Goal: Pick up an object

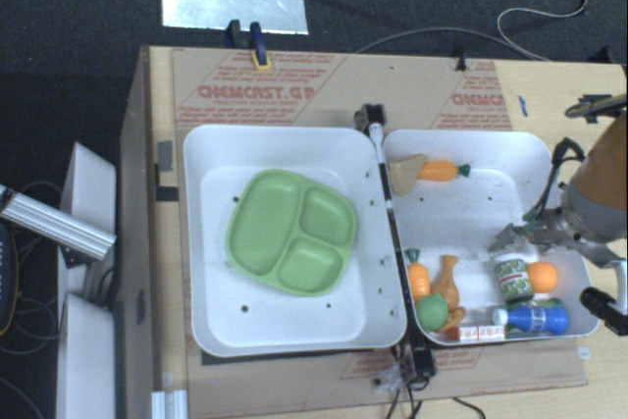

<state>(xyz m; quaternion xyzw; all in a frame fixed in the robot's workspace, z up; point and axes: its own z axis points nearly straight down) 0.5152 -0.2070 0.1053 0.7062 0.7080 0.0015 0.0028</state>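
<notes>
The right bin (471, 211) holds several small toys. A carrot (439, 171) and a tan wedge (404, 174) lie at its far left. Along the near side are a small orange piece (419, 280), a tan drumstick (447, 282), a green ball (431, 311), a labelled can (510, 277), an orange ball (542, 278) and a blue bottle (535, 318). My gripper (535, 233) hangs at the bin's right side, just above and behind the can and the orange ball. Nothing shows in its grasp.
The left bin (216, 162) bears a green divided plate (291, 231). A flat red and white packet (481, 334) lies by the right bin's near rim. The arm's body (599, 182) covers the right bin's right edge. A cable (559, 162) loops beside it.
</notes>
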